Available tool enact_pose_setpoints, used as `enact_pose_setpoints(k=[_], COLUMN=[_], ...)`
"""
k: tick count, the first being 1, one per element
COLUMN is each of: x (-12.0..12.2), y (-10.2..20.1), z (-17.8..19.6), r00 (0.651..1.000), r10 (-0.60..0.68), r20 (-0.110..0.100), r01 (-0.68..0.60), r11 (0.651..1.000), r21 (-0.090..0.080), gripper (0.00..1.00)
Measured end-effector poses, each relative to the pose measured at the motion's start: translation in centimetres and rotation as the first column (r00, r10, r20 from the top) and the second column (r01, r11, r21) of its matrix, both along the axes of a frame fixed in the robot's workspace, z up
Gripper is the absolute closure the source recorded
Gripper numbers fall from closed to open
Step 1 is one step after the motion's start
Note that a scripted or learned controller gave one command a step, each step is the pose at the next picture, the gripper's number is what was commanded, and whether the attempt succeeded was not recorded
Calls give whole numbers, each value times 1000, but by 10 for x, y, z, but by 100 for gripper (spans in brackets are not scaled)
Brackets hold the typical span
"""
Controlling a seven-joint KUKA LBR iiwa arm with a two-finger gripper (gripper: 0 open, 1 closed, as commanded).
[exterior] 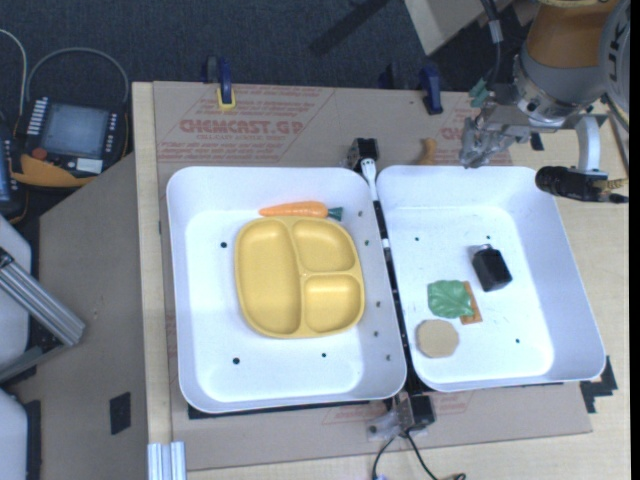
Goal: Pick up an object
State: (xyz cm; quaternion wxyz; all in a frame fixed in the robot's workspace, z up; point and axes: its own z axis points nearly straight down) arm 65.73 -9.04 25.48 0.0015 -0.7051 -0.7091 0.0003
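Gripper hovering over the far rim of the right bin, upper right of the frame.

We see the gripper (483, 151) with nothing between its fingers; whether they are apart we cannot tell. In the right bin (560, 268) lie a black block (491, 268), a green-and-orange packet (452, 299) and a tan disc (437, 339).

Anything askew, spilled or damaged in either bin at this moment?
Nothing spilled or damaged. The yellow divided plate sits slightly rotated in the left bin, with the carrot beside its far rim, not on it. Right bin items lie apart.
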Motion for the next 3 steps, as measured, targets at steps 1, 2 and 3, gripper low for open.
enact_pose_setpoints(k=[1, 2, 3], x=[-9, -19, -9], y=[62, 114, 162], z=[-8, -15, -13], r00=[1000, 1000, 1000], r10=[1, 0, 0], r20=[0, 0, 5], r01=[-1, 0, 0], r11=[1000, 1000, 1000], r21=[1, 0, -1], gripper=[100, 100, 100])
